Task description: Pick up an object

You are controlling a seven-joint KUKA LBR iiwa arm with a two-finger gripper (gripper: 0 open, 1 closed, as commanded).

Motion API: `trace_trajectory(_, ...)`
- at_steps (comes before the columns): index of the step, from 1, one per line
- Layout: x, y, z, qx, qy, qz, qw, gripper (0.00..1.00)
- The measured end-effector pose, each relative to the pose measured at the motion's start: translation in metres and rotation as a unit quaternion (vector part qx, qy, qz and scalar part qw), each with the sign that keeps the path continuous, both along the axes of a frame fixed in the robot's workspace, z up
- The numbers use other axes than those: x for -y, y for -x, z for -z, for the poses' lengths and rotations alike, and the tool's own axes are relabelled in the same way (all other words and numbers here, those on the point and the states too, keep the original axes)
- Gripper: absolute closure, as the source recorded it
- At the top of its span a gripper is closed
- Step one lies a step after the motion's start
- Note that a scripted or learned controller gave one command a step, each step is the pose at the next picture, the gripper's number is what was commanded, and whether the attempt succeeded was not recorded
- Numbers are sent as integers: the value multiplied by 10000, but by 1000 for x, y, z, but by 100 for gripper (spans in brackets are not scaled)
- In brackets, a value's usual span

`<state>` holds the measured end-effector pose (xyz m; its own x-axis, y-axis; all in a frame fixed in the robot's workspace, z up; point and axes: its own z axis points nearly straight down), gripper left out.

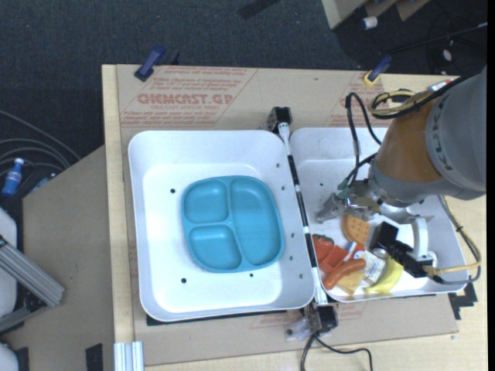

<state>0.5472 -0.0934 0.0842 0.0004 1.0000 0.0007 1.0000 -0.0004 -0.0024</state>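
Note:
The right bin (325, 151) holds a cluster of toy food at its near end. There is a tan bread-like piece (356, 227), a red piece (328, 252), an orange piece (346, 271) and a yellow banana (387, 277). My gripper (346, 205) is low inside this bin, just above and left of the tan piece. The grey and orange wrist (406, 165) hangs over it and hides much of the bin's right half. I see nothing lifted off the bin floor.
The left bin (147, 178) holds a blue divided plate (232, 222) near its middle. A black hinge or clamp (279, 117) sits between the bins at the far edge. Cables (357, 130) loop above the right bin.

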Motion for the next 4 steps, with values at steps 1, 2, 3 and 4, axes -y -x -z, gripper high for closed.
trace_trajectory(1, 0, -1, -10, 8, 1, 5, 10000, 100)
trace_trajectory(2, 0, -1, -10, 8, 2, 3, 10000, 0)
trace_trajectory(3, 0, -1, -20, 12, 3, 5, 10000, 100)
trace_trajectory(4, 27, 40, -176, 19, 8, 0, 10000, 100)
